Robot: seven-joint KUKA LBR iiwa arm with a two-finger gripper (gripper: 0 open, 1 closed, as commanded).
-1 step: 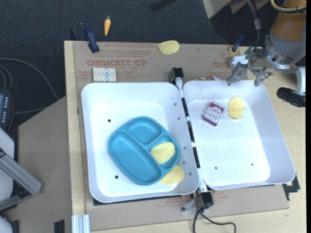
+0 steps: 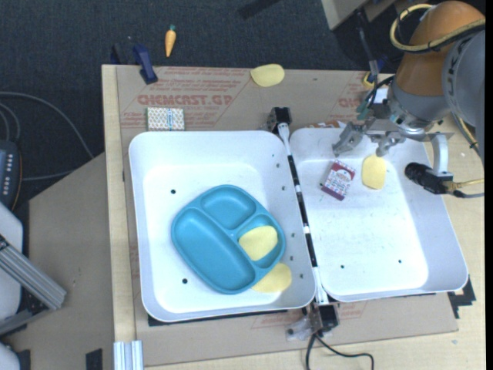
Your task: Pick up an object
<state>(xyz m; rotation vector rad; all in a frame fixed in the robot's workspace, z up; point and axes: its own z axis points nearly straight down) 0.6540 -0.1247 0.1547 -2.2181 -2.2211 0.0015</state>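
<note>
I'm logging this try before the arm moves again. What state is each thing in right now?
Gripper: low over the far end of the right bin, fingers spread, nothing between them.
Yellow piece: loose on the right bin floor, just below the gripper.
Red packet: lying flat, left of the yellow piece.
Blue tray: flat in the left bin.
Yellow slice: in one tray compartment.
Second slice: beside the tray, on the bin floor.

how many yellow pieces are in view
4: one in the blue tray, one beside that tray, one in the right bin, one on the cardboard behind the bins.
</note>
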